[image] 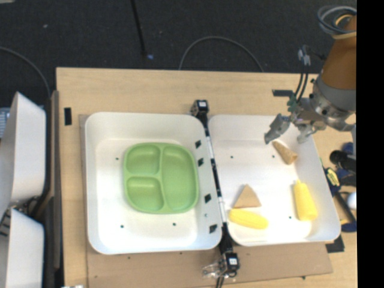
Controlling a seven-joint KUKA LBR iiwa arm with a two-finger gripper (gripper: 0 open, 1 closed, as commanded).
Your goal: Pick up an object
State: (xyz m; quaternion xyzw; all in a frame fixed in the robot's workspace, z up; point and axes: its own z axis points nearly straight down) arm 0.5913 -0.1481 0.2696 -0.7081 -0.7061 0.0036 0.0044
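The small tan, stubby cork-shaped piece (285, 152) lies tilted near the far right corner of the right-hand shallow white bin (240, 134), and the grey two-finger gripper (290, 128) hangs just above it with its jaws spread wide and nothing between them. To take it well, I judge the fingers should straddle the piece across its short width, go down until they nearly meet the bin floor, and close before lifting straight up. Nearer the front of the same bin lie a tan wedge-shaped block (246, 197) touching a yellow banana-like piece (248, 219), with a yellow corn-cob-shaped piece (305, 201) well apart; the left bin (102, 131) holds a green divided plastic plate (161, 177).
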